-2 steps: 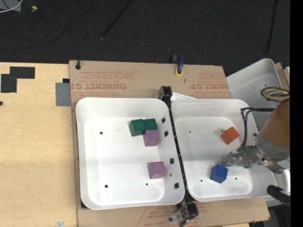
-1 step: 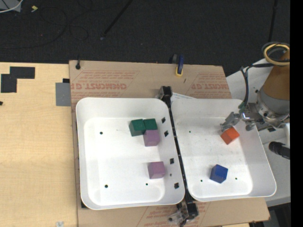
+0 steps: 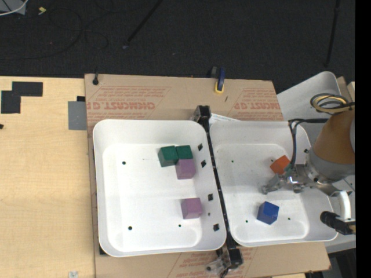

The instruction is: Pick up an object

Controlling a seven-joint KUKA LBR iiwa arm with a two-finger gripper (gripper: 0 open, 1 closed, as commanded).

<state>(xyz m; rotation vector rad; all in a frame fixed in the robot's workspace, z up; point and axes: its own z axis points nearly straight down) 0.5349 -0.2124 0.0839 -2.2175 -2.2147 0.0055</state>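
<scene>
My gripper (image 3: 285, 182) is low over the right bin (image 3: 249, 236), reaching in from the right under the arm's orange band. A small orange block (image 3: 280, 165) sits right at the gripper's upper left edge, partly hidden by it; whether they touch I cannot make out. A blue cube (image 3: 268, 212) lies on the bin floor just below and left of the gripper, apart from it. In the left bin (image 3: 110, 213) are a dark green block (image 3: 168, 156) with a lighter green one (image 3: 184, 152) beside it, a purple cube (image 3: 185, 169) touching them, and another purple cube (image 3: 191, 207) nearer the front.
A black divider rail (image 3: 210, 172) with clips runs between the two bins. The bins rest on a cardboard sheet (image 3: 145, 100). A blue and yellow clamp (image 3: 219, 80) grips its far edge. Cables loop near the arm at the right (image 3: 327, 102).
</scene>
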